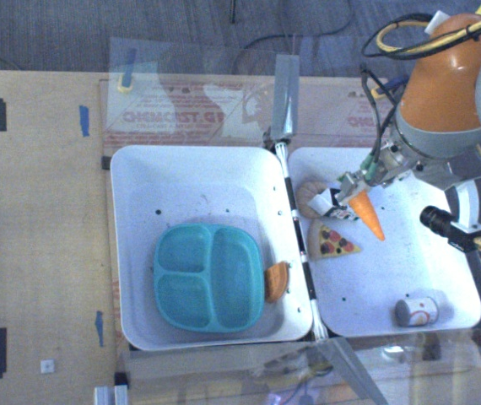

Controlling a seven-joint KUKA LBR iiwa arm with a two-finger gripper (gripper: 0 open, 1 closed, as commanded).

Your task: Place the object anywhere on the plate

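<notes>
Carrot: the orange toy carrot (367, 213) lies in the right bin, near its upper left part, tip slanting down and to the right, thick end up against the gripper.
Gripper: the gripper (348, 194) sits low over the right bin's upper left area, right at the carrot's thick end; from this angle I cannot tell whether its fingers are spread or pressed together, nor whether the carrot is between them.
Arm: the grey arm (443, 121) comes in from the upper right, its big orange band (443, 62) hanging over the bin's far right corner, the wrist angled down and leftward toward the bin's divider side.
Cables: black and yellow cables (409, 36) loop above the orange band.
Plate: the teal plate (209, 277) with three compartments rests in the lower middle of the left bin, well apart from the carrot.
Left bin: white and shallow (139, 184), carrying the plate and a small brownish-orange toy (277, 281) just beside the plate's right edge, against the bin's right wall.
Right bin: white as well (451, 277), touching the left bin along the middle.
Pizza slice: a toy pizza slice (335, 243) lies just below and left of the carrot.
Tan object: a rounded tan piece (310, 197) lies just left of the gripper, near the divider.
Grey object: a small grey and white item (415, 310) rests near the right bin's lower right corner.
Surface: light wood (38, 226), with blue tape bits and black corner marks at the left.
</notes>
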